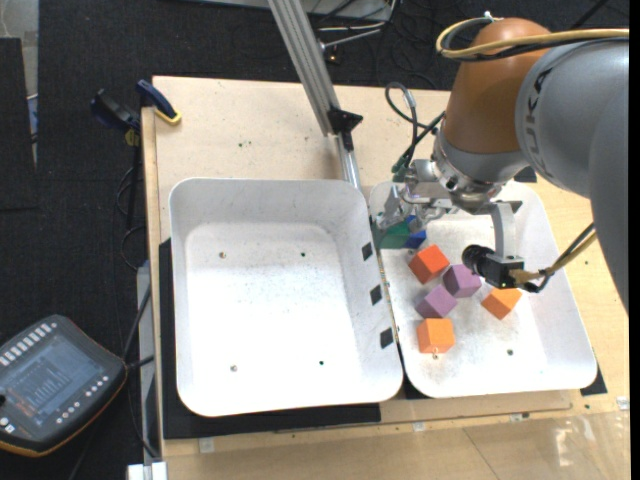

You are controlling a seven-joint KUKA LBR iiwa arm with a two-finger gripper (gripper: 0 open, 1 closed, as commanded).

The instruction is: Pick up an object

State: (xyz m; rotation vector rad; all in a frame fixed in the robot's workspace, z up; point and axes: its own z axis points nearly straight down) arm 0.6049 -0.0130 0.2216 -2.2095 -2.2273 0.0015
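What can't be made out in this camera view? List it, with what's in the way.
- Gripper: wrist and cables cover it, so its grasp is unreadable.
- Green object and blue object: mostly hidden under the gripper; shapes unclear.
- Right bin: far part covered by the arm.
- Pendant screen: too small to read.

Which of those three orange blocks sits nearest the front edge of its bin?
The orange block just below the purple block, in the right bin. The other two orange ones lie farther back.
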